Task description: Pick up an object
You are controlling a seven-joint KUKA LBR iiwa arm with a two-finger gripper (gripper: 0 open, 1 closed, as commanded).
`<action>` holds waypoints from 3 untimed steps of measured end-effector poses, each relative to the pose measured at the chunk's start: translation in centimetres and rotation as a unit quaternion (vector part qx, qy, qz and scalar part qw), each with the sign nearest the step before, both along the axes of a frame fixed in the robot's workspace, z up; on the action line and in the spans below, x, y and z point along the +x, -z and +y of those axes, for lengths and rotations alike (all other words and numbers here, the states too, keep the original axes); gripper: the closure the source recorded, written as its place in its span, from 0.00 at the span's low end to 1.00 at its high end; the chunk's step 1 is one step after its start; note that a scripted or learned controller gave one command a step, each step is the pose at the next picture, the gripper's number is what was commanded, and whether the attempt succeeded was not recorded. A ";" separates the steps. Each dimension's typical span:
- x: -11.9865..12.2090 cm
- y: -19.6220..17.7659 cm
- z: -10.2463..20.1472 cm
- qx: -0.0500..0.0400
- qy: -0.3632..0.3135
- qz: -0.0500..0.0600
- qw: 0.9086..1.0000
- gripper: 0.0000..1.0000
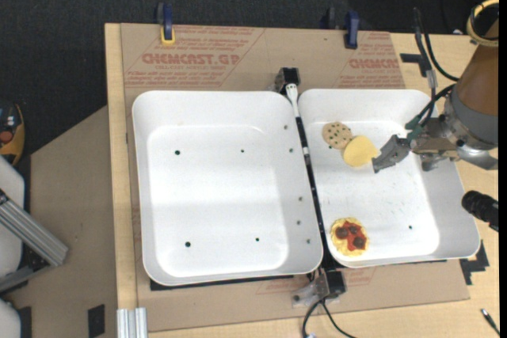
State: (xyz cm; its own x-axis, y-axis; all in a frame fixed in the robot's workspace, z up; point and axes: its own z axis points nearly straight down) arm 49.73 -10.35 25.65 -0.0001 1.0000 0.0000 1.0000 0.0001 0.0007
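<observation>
Three small items lie in the right bin (412,206). A round chocolate-chip cookie (337,134) sits near the bin's back left. Touching it on the right is a pale yellow rounded piece (359,151). A small toy pizza with red toppings (349,237) rests near the front left corner. My gripper (394,156) reaches in from the right, low over the bin and just right of the yellow piece. I see nothing held in it.
The left bin (158,194) lies beside the right one, with a black divider strip (303,162) between them. Both sit on a brown board (206,55) held by blue clamps at the back. A cable (424,63) runs behind the arm.
</observation>
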 end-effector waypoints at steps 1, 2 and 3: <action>-2.1 12.2 0.8 0.002 0.001 0.007 1.000 0.00; 6.7 -3.4 4.8 -0.001 -0.004 -0.012 1.000 0.00; 6.2 -3.4 4.5 0.000 0.000 -0.002 1.000 1.00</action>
State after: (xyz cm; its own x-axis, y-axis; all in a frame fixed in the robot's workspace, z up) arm 55.93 -5.89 29.09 -0.0011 1.0000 -0.0009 1.0000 0.0011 0.0047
